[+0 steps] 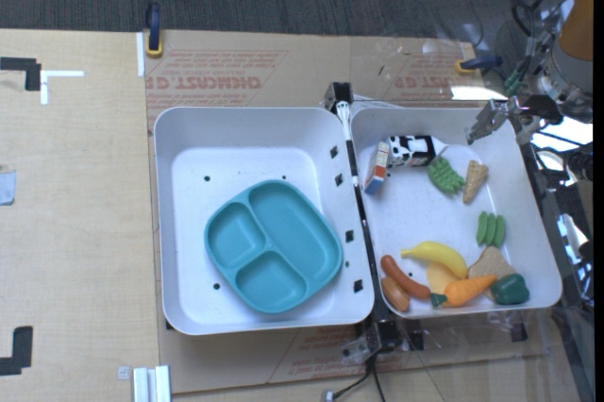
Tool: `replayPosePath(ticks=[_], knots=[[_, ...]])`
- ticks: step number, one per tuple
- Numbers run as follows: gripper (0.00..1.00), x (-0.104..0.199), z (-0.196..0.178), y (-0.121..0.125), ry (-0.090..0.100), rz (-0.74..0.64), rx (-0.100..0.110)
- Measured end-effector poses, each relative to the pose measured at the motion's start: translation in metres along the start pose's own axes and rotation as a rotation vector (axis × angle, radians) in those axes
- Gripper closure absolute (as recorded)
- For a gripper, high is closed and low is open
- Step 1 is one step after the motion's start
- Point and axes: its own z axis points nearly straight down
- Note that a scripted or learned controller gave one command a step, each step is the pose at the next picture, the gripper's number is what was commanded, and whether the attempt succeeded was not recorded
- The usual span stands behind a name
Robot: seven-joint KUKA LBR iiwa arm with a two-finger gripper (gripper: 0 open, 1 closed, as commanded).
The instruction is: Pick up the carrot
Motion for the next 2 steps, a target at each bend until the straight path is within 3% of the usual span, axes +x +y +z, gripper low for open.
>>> replayPosePath(ticks=[1,2], knots=[[0.0,-0.007,-0.055,-0.039,-0.003,-0.233,-0.005],[0.0,-0.012,-0.039,-0.098,0.0,-0.508,-0.003]])
